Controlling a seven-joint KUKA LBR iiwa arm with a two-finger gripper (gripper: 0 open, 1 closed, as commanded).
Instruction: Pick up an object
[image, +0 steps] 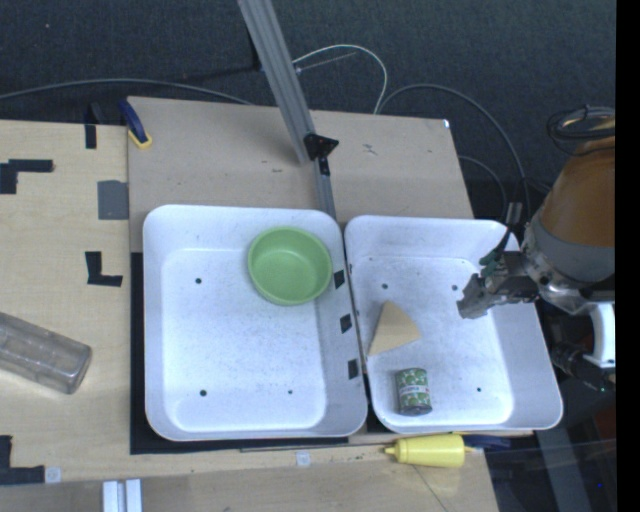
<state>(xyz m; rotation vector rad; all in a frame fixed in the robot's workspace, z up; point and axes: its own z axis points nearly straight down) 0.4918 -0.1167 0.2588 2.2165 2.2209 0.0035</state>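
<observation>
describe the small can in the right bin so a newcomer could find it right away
Start at the right bin, the white one nearer the arm. Along its front wall stands a small can with a dark green patterned label, just in front of the tan wedge. It is the bin's only round, dark item; the yellow bottle lies outside on the bench.

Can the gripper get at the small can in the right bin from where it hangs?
Probably yes. The gripper hangs over the right bin, and the can stands apart from the tan wedge, with bare bin floor between gripper and can.
</observation>
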